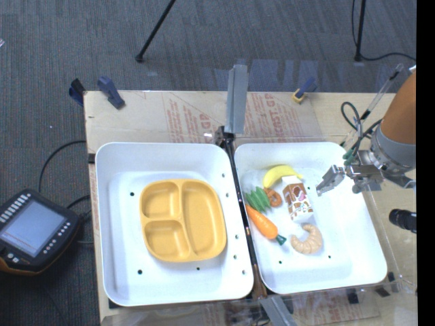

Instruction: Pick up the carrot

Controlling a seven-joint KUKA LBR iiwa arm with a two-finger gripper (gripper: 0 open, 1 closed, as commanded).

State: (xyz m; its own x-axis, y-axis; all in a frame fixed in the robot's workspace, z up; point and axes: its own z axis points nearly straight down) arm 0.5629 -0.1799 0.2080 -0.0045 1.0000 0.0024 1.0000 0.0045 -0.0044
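Front rim of the left bin (178,296) lies closest to the lens. Contents, left to right: one yellow divided plate (183,219) with three compartments in the left bin; in the right bin (353,267), one carrot (264,222) by the left wall, greens pointing away from the camera, then one pretzel (274,197), one banana (280,174), one small carton (298,200), one croissant (307,239). Two bins total. Gripper (338,177) hangs over the right bin's far right portion, well apart from the carrot; fingers appear apart, nothing between them. Step judged: approach, grasp not yet made. Next move needs leftward travel, descent, fingers straddling the orange body.
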